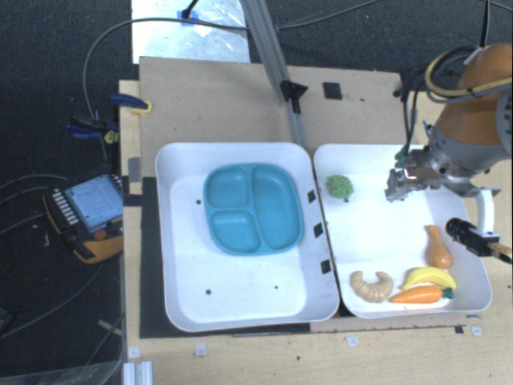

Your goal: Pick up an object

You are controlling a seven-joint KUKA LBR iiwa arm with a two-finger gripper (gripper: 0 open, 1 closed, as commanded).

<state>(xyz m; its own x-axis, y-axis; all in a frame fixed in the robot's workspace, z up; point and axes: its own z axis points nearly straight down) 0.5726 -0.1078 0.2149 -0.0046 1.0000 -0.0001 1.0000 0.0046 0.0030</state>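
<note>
The right white bin holds several toy foods. A green broccoli piece lies near its upper left corner. Along the bin's front edge sit a tan croissant, an orange carrot and a yellow banana. An orange-brown gourd shape lies upright just above the banana. My gripper hangs over the upper right part of this bin, to the right of the broccoli and apart from it. Nothing shows between its fingers.
The left white bin carries a blue divided plate. A grey pole slants down to the seam between the bins. Clamps, a handheld device and cables lie off the bench at the left.
</note>
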